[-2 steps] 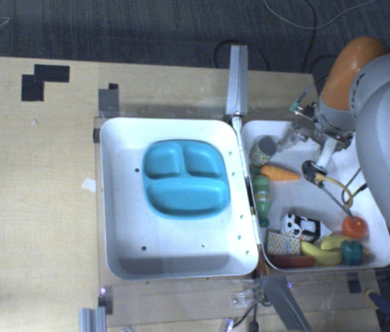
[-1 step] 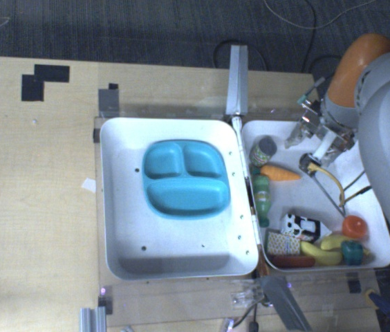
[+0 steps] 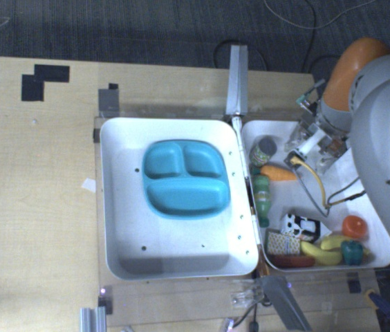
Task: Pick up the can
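The gripper [image 3: 299,152] hangs over the upper part of the right bin [image 3: 382,254], below the arm's orange band [image 3: 350,71]. Whether it is apart or together cannot be told; nothing shows clamped in it. A yellow cable [image 3: 317,183] loops down from the wrist toward five o'clock.

At nine o'clock from the gripper, just beside it, stands the can [image 3: 263,149], upright in the bin's upper left corner, grey lid up, its wrapper greenish; any print on it is too small to read. At seven o'clock, touching the can's foot, lies a toy carrot [image 3: 279,173]. Further toward seven, a green bottle [image 3: 261,198] lies along the bin's left wall.

At six o'clock, well apart, are a black-and-white cow-patterned piece [image 3: 299,225], a patterned box [image 3: 282,243] with illegible marks, a red pepper-like piece [image 3: 288,261], a banana [image 3: 321,252], a teal block [image 3: 352,252] and an orange-red fruit [image 3: 354,225].

The left bin [image 3: 122,206] holds a blue three-part tray [image 3: 185,178]. Both bins sit on a pale wooden bench [image 3: 36,185] bearing black squares [image 3: 44,79] at ten o'clock. Beyond it is dark carpet [image 3: 112,12] with a thin cable [image 3: 312,9].
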`<state>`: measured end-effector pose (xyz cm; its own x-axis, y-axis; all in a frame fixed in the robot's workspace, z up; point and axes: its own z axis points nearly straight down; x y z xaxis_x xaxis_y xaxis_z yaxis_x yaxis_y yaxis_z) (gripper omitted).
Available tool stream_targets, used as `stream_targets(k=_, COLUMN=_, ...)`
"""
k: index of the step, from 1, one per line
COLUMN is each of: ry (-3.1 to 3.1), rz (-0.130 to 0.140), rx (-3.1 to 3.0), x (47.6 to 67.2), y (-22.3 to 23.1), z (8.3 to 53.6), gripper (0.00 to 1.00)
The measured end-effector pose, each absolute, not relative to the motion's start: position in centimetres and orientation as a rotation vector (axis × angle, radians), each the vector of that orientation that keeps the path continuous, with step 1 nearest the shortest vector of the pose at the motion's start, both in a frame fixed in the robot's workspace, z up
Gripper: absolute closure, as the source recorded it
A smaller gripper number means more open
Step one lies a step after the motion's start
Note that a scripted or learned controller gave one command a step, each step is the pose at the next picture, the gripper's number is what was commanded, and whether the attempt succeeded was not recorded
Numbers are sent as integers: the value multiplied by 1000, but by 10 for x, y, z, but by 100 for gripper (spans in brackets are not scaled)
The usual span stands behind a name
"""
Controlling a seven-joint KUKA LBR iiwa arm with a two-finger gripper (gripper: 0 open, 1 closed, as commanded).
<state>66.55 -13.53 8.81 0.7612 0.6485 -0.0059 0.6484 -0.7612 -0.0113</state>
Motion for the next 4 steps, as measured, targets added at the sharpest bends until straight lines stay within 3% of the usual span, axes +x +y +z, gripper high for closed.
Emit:
stream_targets(k=1, ry=-747, rz=-13, rx=-3052, x=610, y=-97, z=88, gripper=0)
stream_targets(k=2, ry=-752, rz=-16, rx=-3052, x=566, y=-91, z=89, gripper=0)
stream_targets(k=3, ry=-751, rz=-28, rx=-3052, x=569, y=-90, z=102, gripper=100)
stream_targets(k=4, ry=-1162, rz=-22, rx=-2925, x=533, y=-121, z=91, gripper=100)
